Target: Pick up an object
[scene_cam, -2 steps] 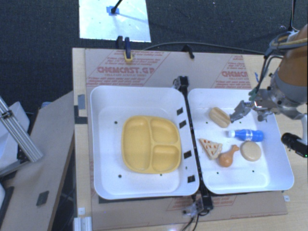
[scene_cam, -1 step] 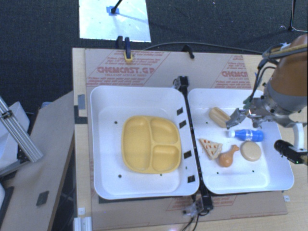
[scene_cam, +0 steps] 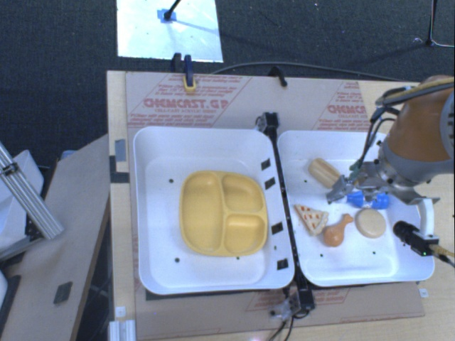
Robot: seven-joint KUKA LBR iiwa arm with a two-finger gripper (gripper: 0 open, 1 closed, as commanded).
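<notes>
on bench (scene_cam: 213, 94): two white bins (scene_cam: 153, 190), dark carpet (scene_cam: 57, 41) around

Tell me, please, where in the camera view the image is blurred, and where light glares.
In the camera view, the orange band of the arm looks soft and smeared; the yellow plate and the pizza slice are sharp. Glare whitens the left bin rim and the pale sheet at the top.

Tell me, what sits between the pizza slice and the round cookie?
The drumstick, seen in the camera view, lies between the pizza slice and the cookie.
</notes>
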